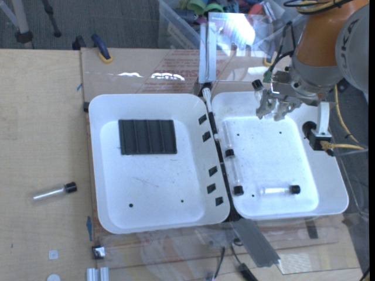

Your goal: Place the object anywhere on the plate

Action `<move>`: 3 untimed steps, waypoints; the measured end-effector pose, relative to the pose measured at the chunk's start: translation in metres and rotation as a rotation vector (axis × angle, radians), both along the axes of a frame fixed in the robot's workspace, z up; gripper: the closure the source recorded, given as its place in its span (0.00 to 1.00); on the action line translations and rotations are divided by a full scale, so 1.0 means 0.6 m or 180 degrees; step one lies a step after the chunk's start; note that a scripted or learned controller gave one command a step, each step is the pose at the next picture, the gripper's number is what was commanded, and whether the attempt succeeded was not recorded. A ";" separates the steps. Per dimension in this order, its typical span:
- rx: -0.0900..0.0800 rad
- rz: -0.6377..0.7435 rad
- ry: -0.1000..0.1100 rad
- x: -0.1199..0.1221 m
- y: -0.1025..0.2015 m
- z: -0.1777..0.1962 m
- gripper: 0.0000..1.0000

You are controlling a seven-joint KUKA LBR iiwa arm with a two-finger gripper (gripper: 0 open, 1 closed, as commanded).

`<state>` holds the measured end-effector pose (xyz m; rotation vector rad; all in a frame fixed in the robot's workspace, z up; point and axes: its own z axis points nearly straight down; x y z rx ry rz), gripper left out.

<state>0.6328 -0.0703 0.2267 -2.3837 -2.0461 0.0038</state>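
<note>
We recorded the gripper [273, 111] over the far part of the right bin [334, 186]; whether it was released or clenched we could not tell. The clear tube with a black cap [280, 189] lay near the bin's near-right corner, well apart. The dark ridged plate [147, 136] sat in the left bin [105, 209].

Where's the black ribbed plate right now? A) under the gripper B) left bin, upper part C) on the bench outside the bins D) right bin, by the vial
B: the plate lies flat in the upper part of the left bin, while the gripper hangs over the right bin, far from it.
</note>
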 end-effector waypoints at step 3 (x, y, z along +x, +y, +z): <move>0.0010 0.1654 0.0008 -0.056 0.324 -0.145 1.00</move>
